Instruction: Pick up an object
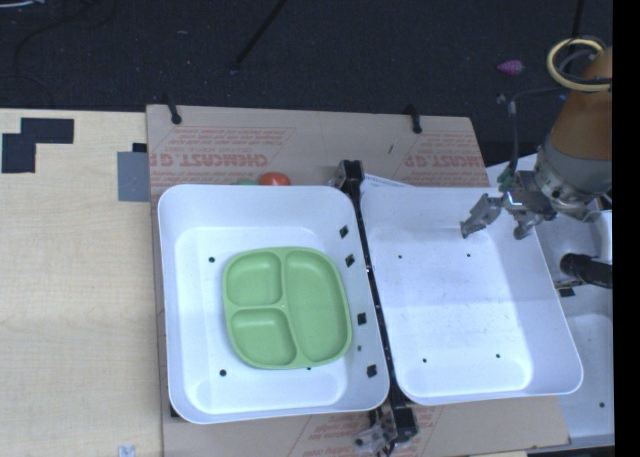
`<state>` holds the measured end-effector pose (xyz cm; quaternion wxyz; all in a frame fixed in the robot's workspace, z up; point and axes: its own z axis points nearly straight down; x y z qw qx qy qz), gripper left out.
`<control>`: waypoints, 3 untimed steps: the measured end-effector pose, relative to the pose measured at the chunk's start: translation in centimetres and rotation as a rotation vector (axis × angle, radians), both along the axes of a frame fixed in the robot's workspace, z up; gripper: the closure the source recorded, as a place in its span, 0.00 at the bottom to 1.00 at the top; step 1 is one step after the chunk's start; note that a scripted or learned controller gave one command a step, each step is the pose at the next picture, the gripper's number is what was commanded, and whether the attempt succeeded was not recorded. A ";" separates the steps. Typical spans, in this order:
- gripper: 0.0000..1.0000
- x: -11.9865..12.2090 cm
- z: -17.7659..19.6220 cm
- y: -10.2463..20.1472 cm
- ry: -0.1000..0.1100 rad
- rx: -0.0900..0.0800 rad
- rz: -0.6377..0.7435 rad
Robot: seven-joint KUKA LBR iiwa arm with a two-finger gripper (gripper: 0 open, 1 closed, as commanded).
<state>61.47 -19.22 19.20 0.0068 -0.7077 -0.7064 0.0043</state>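
A green divided plate point(288, 307) (three compartments, tilted a little) lies flat in the middle of the left white bin point(190, 235). The pincer point(500, 217) hangs over the upper right corner of the right white bin point(470, 345), its fingers spread and nothing between them. Both bins sit on brown cardboard point(300, 145) on the tabletop point(70, 295).

a light green plate point(287, 307) is seen in a white bin point(190, 235); the second bin point(470, 345) is white too. brown cardboard point(300, 145) carries red lettering.
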 end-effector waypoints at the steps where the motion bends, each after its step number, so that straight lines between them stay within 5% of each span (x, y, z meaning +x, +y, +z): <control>1: 0.00 0.3 0.8 0.0 -0.013 -0.003 0.002; 3: 0.00 -0.3 -10.8 -0.1 -0.010 -0.002 0.002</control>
